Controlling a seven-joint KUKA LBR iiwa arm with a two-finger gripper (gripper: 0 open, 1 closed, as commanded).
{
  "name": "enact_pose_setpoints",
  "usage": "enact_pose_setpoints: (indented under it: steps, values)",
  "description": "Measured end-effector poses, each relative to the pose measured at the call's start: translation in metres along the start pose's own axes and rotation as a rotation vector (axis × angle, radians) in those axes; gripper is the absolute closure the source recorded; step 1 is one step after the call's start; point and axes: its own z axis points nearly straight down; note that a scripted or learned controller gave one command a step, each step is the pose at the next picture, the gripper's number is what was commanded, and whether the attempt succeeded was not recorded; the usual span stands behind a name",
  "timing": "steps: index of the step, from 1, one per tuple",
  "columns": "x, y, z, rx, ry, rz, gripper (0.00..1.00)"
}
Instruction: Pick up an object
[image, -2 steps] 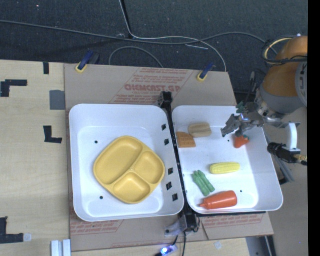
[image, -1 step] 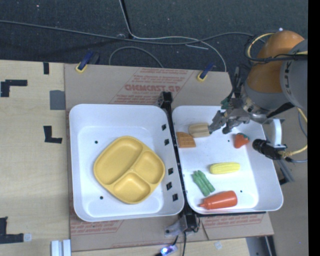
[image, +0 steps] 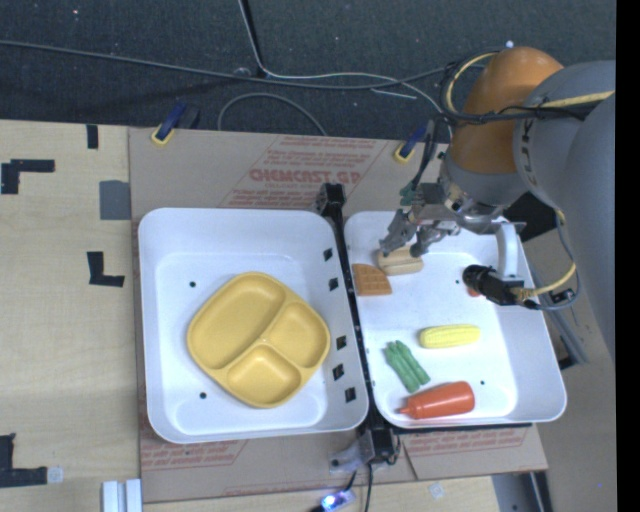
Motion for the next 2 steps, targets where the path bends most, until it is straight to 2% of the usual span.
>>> enact_pose_setpoints:
  steps: [1,2]
  values:
    - [0.052,0.007,-0.012,-0.001,0.001,0.000,1.00]
    - [0.100,0.023,-0.021,-0.001,0.000,0.000,1.00]
